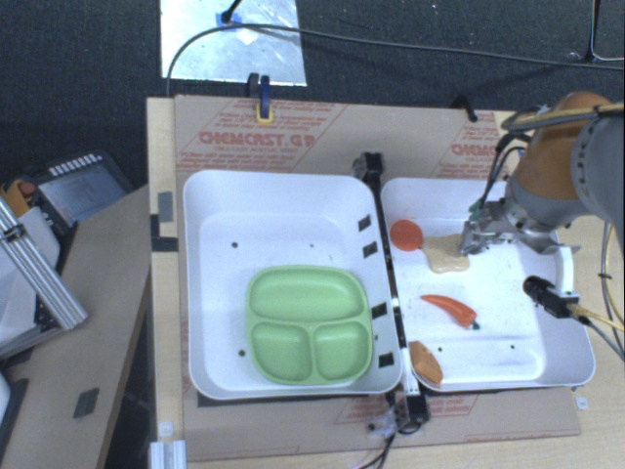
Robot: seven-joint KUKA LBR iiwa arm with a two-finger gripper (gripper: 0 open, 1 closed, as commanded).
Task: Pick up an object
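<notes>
Reaching into the right bin (547,364), the gripper (476,241) is being lowered onto the tan piece (446,257), likely for grabbing; whether it is gripping cannot be told.

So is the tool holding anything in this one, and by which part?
Cannot be told. The tool is low in the right bin, at the right edge of the beige piece, but no grasp is visible.
</notes>
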